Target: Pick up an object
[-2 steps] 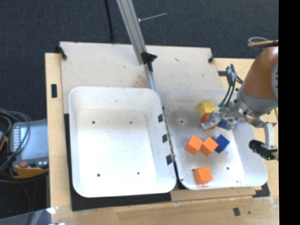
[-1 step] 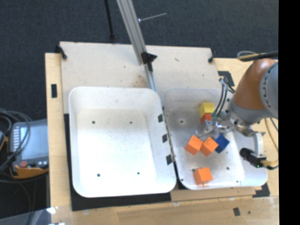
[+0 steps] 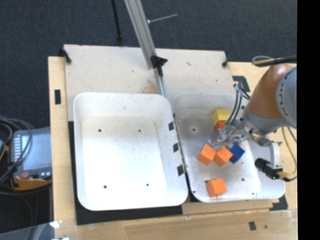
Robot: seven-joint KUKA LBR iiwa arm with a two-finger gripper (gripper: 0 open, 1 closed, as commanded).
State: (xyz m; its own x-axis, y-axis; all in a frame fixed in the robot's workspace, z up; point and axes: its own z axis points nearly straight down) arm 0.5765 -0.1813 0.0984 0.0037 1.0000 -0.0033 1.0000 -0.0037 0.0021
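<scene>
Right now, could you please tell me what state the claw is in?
Claw: cannot be told; it sits low in the right bin among the blocks, beside the blue block and an orange block.

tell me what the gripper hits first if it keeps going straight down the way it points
Probably the blue block or the orange block touching it; the gripper hangs just above that cluster. Depth is unclear from this slanted view.
</scene>
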